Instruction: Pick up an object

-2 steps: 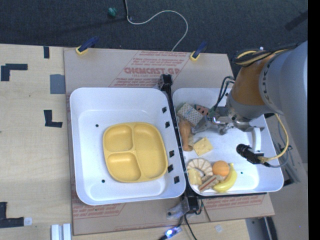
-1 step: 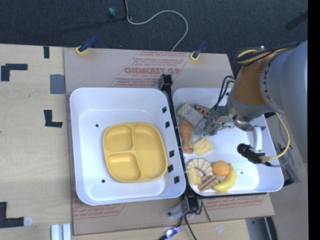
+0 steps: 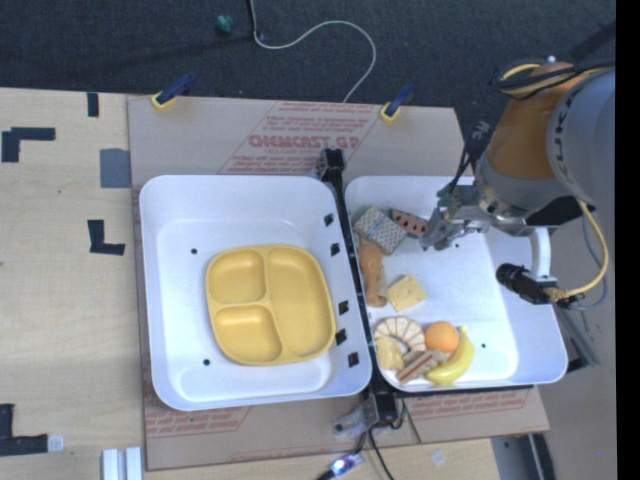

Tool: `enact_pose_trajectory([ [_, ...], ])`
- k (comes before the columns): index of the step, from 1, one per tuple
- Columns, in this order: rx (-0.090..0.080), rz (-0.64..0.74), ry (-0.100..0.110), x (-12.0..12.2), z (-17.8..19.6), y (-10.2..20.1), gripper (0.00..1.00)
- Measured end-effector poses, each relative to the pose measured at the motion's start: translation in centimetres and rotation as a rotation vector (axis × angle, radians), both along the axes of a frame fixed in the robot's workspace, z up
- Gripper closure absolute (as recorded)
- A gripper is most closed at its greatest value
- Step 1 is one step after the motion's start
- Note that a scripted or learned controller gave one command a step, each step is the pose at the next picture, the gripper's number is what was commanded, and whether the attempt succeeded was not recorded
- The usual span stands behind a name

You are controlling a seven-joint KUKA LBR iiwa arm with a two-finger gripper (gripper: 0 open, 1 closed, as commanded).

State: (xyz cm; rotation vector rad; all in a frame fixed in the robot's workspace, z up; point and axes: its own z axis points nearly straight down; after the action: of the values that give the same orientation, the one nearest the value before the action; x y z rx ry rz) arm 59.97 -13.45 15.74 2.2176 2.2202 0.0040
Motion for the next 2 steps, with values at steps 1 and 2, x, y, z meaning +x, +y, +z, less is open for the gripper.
enact_pose_trajectory([
  [1,0.001,0.002,0.001,0.0,5.1,1.1,1.0],
  [2,0.001,0.001,0.004,0.1,6.8,1.2,1.0],
])
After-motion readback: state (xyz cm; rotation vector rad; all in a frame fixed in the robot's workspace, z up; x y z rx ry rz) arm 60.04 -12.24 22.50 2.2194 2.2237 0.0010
